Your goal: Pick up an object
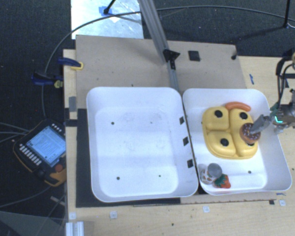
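Grey arm point(290, 113), green wrist light

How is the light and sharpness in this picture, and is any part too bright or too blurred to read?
Camera view: even overhead light, soft shadows; both white bins look nearly washed out, a bright floor patch glares at top, and the gripper over the yellow object is too soft to read.

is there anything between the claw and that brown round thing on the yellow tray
Nothing visible. The claw has its tip right at the small brown round object, which sits on top of the yellow tray in the right bin. The orange sausage-shaped piece lies off to the tray's far edge.
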Action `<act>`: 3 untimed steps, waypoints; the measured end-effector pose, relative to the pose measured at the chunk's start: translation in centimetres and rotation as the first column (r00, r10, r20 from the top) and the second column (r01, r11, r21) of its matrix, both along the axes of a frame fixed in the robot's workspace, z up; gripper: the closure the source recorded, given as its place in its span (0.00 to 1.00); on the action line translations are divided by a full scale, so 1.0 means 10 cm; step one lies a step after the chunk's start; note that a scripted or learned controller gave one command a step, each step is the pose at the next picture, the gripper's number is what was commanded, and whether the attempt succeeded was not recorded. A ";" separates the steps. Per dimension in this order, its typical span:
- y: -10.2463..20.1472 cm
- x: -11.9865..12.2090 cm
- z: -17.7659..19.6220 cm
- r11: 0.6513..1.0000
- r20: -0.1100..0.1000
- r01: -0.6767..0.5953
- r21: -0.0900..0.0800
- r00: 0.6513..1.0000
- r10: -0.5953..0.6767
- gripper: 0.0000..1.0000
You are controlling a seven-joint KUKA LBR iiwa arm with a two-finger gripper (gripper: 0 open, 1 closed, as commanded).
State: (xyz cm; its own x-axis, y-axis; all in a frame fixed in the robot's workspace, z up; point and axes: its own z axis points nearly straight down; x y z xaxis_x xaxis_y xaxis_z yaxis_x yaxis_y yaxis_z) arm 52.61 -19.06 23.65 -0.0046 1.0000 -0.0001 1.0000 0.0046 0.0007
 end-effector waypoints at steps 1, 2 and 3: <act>0.00 0.00 0.00 1.000 0.001 0.000 0.000 1.000 0.000 0.00; -0.05 -0.01 -0.42 1.000 -0.002 0.004 0.000 1.000 -0.004 0.00; -0.14 -0.05 -0.92 1.000 -0.003 0.004 0.000 1.000 -0.004 0.00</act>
State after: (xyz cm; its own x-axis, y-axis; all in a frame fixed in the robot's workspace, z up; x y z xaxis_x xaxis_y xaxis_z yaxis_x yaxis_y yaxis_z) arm 52.10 -20.47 14.44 -0.0007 1.0000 0.0001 1.0000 0.0007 -0.0026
